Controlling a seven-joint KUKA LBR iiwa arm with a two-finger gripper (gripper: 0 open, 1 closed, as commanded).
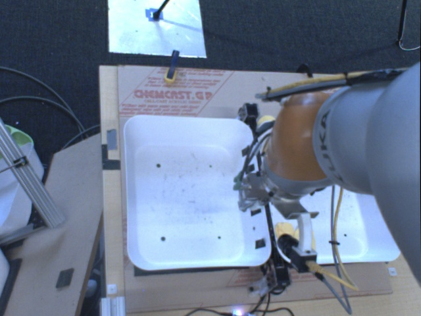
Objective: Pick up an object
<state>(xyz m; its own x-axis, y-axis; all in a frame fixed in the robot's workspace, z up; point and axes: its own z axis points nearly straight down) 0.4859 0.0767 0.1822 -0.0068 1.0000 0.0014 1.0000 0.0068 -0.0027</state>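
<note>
A small pale-yellow object [285, 229] is seen in the right bin [368, 242], near its front edge. It is mostly hidden under the arm [368, 137], so its long axis and heading cannot be told. The gripper [251, 196] is poised where the right bin meets the left bin [141, 176]. Whether it is released or clenched cannot be told.

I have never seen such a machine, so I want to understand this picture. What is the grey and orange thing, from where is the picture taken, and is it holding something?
It is a grey robot arm with an orange band, seen from one camera above the bench. Its gripper hangs over the edge between two shallow white plastic bins: the left bin and the right bin. A pale yellow object lies in the right bin. I cannot see whether the gripper holds anything.
</note>
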